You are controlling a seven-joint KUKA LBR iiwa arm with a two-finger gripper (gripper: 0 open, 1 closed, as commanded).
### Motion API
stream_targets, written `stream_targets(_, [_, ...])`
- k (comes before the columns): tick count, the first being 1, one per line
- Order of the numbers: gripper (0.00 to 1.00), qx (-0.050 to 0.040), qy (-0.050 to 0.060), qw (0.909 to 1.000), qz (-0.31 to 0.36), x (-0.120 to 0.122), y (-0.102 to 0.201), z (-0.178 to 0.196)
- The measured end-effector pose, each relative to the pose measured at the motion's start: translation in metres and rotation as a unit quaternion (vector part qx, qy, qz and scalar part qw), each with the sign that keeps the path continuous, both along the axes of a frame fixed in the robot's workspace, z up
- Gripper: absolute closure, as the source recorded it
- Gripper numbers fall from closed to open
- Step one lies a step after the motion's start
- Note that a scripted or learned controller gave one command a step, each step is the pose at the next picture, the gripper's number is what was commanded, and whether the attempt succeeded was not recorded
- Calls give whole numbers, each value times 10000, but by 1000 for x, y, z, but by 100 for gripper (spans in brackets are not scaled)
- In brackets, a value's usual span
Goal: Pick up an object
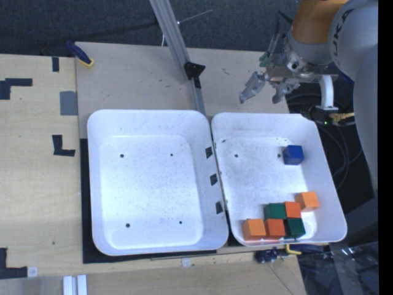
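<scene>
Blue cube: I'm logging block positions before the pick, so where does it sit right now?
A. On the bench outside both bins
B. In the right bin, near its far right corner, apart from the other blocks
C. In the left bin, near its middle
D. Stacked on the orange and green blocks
B: the blue cube lies alone in the right bin, well away from the orange and green blocks clustered at its near edge.

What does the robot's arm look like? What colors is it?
The arm is big, rounded and light grey, with an orange band near the wrist and dark lettering on its grey shell. At the end is a small gripper made of grey metal parts with two thin fingers, plus some dark cables around it.
</scene>
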State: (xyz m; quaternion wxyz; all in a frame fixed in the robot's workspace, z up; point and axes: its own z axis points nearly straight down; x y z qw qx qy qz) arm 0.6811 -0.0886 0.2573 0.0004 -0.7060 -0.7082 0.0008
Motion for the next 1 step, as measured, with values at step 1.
stream_targets(1, [0,-4,1,10000,-2,0,0,0])
